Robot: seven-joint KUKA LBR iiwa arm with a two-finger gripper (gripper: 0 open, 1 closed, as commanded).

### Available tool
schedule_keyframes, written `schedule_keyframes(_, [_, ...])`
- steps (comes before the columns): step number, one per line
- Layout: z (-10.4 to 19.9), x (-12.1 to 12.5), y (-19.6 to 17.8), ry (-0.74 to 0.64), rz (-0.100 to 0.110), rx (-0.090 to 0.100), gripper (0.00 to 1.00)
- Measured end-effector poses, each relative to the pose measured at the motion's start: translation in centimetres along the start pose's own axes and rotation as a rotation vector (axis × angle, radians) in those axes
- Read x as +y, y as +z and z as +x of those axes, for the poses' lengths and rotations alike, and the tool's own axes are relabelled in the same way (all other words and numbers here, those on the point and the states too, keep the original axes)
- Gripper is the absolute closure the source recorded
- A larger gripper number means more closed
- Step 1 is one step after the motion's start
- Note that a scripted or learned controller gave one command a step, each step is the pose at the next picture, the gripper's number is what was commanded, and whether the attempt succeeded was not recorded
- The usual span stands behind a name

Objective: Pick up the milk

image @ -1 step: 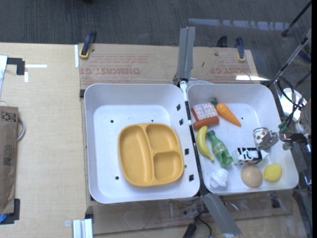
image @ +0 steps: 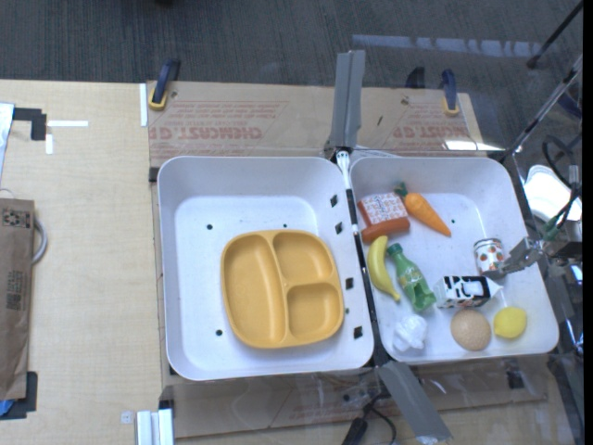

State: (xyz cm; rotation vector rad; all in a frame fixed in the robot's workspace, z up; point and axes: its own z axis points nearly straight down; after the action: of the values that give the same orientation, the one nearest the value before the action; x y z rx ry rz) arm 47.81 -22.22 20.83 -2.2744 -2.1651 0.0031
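Observation:
The milk (image: 462, 290) is a small white carton with black cow patches. It lies on its side in the right bin (image: 519, 193), in the right half near the front. My gripper (image: 521, 254) is low at that bin's right rim, just right of a small printed can (image: 488, 253). It is up and to the right of the milk, apart from it, and holds nothing that I can see.
Around the milk lie a green bottle (image: 410, 276), a banana (image: 381, 267), a brown ball (image: 471, 330), a lemon (image: 510, 322) and a white crumpled lump (image: 410, 332). A carrot (image: 427, 211) and an orange box (image: 384, 211) sit farther back. The left bin (image: 185, 276) holds a yellow divided plate (image: 283, 287).

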Motion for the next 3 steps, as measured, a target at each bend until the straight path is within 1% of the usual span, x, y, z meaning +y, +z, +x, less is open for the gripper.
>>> schedule_keyframes(1, [6.0, -0.2, -18.2, 0.497, 0.001, -0.003, 0.0])
schedule_keyframes(2, [6.0, 0.0, -18.9, 0.493, 0.006, -0.007, 1.0])
schedule_keyframes(3, [11.7, -0.5, -22.5, 0.33, -0.001, -0.003, 1.0])
